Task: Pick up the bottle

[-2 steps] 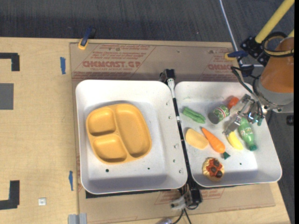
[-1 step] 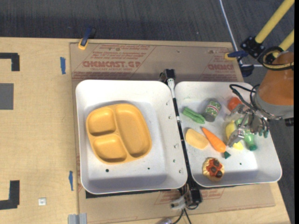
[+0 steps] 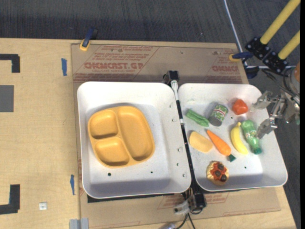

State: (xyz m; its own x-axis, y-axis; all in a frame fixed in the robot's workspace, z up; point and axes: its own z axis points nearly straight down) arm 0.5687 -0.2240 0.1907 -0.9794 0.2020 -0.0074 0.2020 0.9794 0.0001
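While green bottle [image 3: 250, 135] lies on its side in right bin [image 3: 274, 173], beside banana [image 3: 238, 139], I read gripper [image 3: 268, 123] as spread, grasping nothing; likely light, rigid, slippery plastic; I'd grip mid-body.

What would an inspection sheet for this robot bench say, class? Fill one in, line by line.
Surface: two white bins; left bin, right bin, on cardboard.
Job's things: green bottle lying near the right bin's right wall, beside the banana.
Clutter: yellow tray in left bin; can, tomato, carrot, green pepper, cheese wedge, pastry in right bin.
End effector: end effector just above the bottle; grip unclear.
Cables: thin cable at upper right.
Surroundings: blue clamps, dark floor.
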